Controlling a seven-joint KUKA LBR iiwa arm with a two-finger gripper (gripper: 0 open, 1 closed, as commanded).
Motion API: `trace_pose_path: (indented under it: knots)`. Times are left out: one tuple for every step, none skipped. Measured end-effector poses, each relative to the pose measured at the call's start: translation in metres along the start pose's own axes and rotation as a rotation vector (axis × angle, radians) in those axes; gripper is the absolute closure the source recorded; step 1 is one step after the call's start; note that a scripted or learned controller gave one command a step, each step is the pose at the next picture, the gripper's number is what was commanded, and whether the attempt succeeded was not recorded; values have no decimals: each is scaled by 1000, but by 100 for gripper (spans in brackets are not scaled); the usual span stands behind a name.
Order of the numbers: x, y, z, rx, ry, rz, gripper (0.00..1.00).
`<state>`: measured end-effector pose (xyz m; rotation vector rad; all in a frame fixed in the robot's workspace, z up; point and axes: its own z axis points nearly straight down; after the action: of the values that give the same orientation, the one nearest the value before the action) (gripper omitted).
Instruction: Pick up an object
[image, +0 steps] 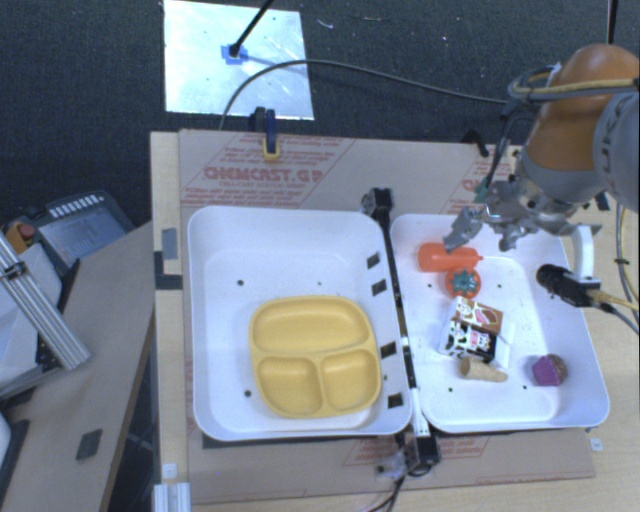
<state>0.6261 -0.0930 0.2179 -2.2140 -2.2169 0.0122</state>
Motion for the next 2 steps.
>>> trace_pose_path:
  knots:
    - [0,2,-8,-13,-1,-2,0]
    - [-4,-3,35,-12,-1,0,0]
